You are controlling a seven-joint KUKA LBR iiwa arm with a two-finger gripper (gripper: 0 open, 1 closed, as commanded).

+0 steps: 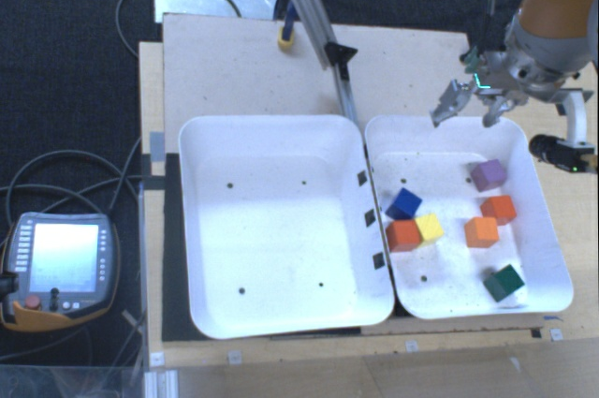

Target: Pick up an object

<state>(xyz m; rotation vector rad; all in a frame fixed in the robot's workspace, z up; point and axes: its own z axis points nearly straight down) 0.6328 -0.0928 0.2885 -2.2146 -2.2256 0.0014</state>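
You're looking at the hand (pixel 470 108) hanging over the far rim of the right bin (pixel 543 199), fingers apart w/ nothing between them. Cubes are all sitting in the right bin: blue cube (pixel 404 202) touching the red-orange cube (pixel 403 235), yellow cube (pixel 429 228) just beside it. Purple cube (pixel 488 174) is lying nearest the hand, orange-red cube (pixel 499 209) & orange cube (pixel 481 231) below it, green cube (pixel 504 282) near the front corner. Left bin (pixel 281 129) is sitting alongside on the tabletop (pixel 243 59). Teach pendant (pixel 58 270) is lying far left.
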